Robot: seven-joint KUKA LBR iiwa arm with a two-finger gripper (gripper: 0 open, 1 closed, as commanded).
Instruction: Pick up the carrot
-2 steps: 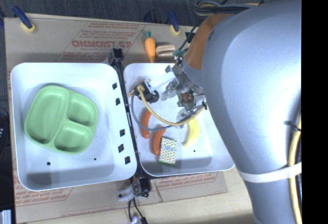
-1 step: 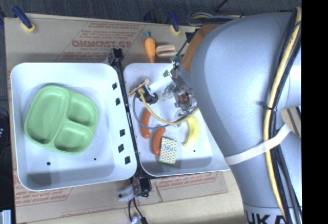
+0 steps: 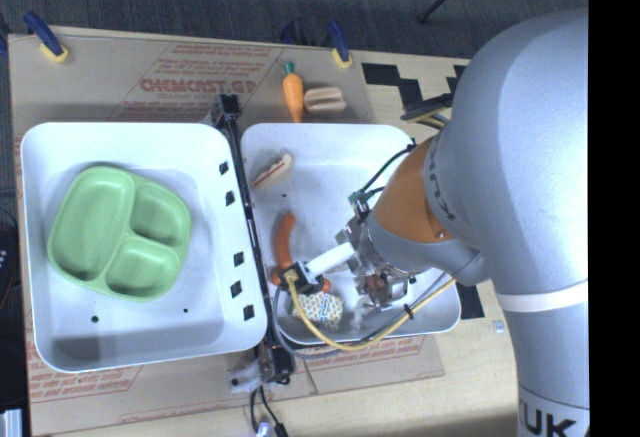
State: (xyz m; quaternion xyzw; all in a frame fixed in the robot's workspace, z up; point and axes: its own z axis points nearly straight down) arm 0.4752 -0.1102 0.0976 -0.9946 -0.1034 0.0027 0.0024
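- The carrot (image 3: 291, 95) is seen lying on the brown cardboard sheet (image 3: 190, 75) outside both bins, just beyond the far rim of the right bin (image 3: 330, 140). Its green top is pointed away from the bin.
- A small bun-like toy (image 3: 324, 101) is placed just beside the carrot, on the same sheet.
- The gripper (image 3: 381, 285) is held low over the near part of the right bin, well apart from the carrot, with the bin's far rim between them.
- How far the gripper is open cannot be told, since it is masked by the wrist and a yellow cable (image 3: 385, 330); nothing is seen held in it.
- Near the gripper, inside the right bin, a patterned ball-like toy (image 3: 320, 307), a reddish sausage (image 3: 284, 235) and a small sandwich-like toy (image 3: 272, 169) are found.
- In the left bin (image 3: 50, 155) a green divided plate (image 3: 120, 230) is set.
- The task is judged as not yet begun in effect: the carrot is neither touched nor lifted.
- What is left is judged to be the whole pick: the gripper must be carried over the far rim, lowered onto the carrot, closed and raised.
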